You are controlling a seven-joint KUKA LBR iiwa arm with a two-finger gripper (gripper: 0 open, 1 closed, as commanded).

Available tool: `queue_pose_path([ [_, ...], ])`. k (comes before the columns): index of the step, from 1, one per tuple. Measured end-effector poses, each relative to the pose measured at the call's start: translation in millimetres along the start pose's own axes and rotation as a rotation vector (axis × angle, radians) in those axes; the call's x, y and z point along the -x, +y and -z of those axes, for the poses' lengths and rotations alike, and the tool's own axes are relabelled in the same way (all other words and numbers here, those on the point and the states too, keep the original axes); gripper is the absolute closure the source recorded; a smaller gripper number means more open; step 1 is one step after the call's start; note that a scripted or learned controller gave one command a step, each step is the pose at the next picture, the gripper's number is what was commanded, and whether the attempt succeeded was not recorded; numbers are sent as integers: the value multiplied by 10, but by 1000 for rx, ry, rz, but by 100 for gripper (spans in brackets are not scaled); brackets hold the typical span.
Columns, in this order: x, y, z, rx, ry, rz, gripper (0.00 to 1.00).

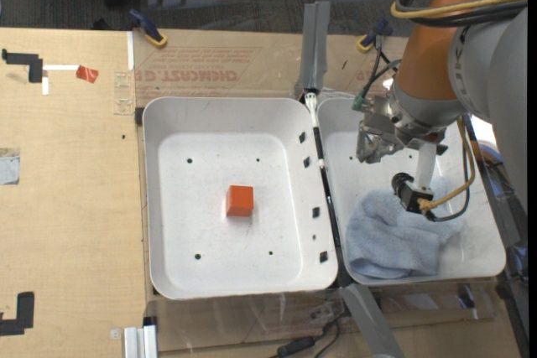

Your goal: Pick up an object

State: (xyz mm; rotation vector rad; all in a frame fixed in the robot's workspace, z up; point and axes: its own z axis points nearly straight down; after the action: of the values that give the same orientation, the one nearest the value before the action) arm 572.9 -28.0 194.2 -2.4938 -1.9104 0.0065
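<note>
Pale blue cloth (394, 241) is lying crumpled in the right bin (336, 180), sitting just below the gripper (373, 148) that's hovering over it; can't tell about its grip.

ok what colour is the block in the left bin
Orange-red. The block shows plainly in the camera view, sitting on the white floor of the left bin.

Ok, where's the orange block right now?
The orange block sits near the middle of the left bin, apart from the blue cloth in the right bin.
</note>
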Motion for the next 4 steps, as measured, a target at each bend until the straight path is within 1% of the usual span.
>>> queue_pose_path([
  [1,148,-225,-38,0,1,379,100],
  [2,100,415,-37,1,0,200,100],
  [3,-387,257,1000,4,0,472,100],
  [4,-613,57,2019,3,0,400,100],
])
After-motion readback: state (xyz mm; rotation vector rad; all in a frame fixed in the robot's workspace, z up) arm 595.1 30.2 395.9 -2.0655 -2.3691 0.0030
